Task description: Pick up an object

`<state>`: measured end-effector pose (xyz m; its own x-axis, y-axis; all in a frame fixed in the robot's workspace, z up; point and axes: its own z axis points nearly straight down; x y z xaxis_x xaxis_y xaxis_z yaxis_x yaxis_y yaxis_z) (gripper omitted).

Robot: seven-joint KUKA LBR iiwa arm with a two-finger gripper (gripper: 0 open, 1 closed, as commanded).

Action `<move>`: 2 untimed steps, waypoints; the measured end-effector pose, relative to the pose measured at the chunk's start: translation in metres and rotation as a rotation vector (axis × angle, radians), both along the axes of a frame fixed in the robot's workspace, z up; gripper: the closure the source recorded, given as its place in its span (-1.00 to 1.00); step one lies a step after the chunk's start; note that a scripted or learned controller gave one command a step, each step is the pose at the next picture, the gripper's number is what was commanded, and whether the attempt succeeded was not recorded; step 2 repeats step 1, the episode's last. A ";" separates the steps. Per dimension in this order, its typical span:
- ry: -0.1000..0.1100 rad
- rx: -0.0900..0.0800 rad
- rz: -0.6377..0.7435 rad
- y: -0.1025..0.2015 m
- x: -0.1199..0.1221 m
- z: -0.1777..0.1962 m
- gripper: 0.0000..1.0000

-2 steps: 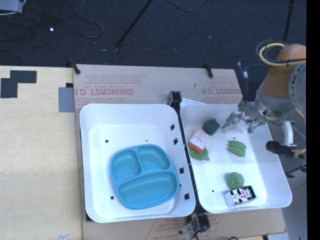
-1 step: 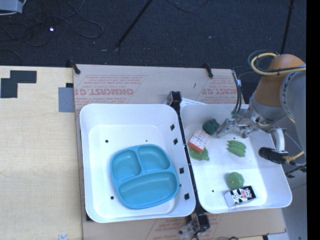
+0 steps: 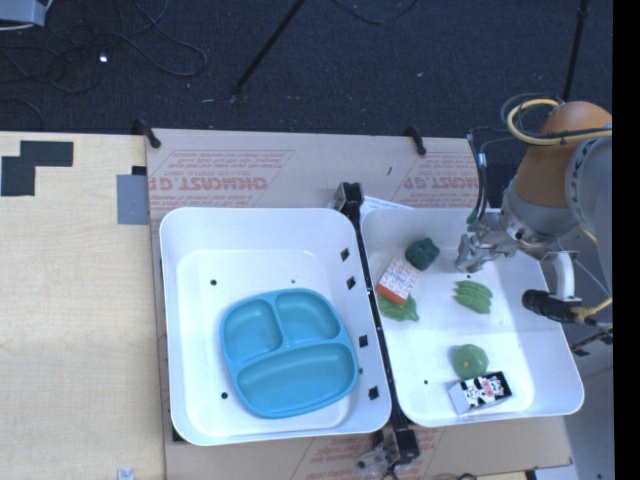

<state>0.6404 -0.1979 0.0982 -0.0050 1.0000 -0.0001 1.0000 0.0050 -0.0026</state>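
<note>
Gripper over right bin, fingers' state can't be told — nothing seen btwn them. Just below it: green pod. Dark green item to its left (apart). Left bin holds blue tray.

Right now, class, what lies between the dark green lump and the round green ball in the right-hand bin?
In the camera view, the light green pod lies roughly between the dark green lump and the round green ball, slightly right of the line joining them.
</note>
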 end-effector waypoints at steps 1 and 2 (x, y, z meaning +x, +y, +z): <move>-0.005 -0.001 -0.004 -0.005 0.001 0.044 1.00; -0.005 -0.001 -0.004 -0.005 0.001 0.044 1.00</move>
